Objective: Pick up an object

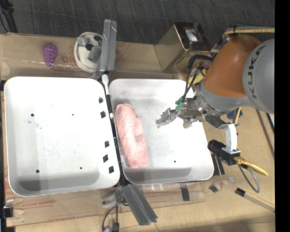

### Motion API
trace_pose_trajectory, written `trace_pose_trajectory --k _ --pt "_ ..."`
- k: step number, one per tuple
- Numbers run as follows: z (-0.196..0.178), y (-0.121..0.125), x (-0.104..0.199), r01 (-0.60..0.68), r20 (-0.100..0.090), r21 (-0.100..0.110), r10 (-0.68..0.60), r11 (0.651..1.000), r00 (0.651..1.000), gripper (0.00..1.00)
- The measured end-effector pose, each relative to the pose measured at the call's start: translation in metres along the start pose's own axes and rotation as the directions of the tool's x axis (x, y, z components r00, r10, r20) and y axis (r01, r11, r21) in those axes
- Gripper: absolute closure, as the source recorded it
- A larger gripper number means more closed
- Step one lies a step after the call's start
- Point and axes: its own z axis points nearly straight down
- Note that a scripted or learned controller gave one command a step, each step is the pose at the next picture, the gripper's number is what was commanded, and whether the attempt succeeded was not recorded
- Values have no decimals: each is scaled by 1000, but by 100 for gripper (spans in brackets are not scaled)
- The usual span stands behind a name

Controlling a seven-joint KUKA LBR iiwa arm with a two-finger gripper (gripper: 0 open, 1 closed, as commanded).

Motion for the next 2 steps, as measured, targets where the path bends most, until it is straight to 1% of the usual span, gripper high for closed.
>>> trace_pose_trajectory --k 1,2 --pt "85 33 34 25 1 1 -25 1000 1000 0" --pt "145 28 26 174 1 -7 -174 985 985 0"
